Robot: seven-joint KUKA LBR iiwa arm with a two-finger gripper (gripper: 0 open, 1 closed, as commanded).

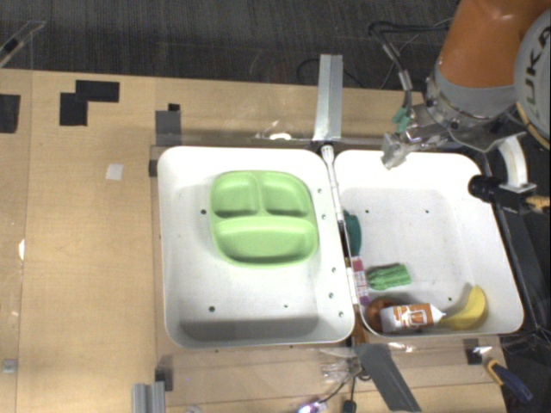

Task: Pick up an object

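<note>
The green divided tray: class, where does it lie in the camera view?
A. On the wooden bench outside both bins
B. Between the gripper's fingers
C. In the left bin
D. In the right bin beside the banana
C. The green divided tray lies flat on the floor of the left bin, while the banana lies in the right bin and the gripper hangs over that bin's far edge.

Pale wooden bench [77, 256] under even light, marked with black square patches [86, 100] at far left. Beyond its far edge, dark grey carpeted floor [215, 15].
</note>
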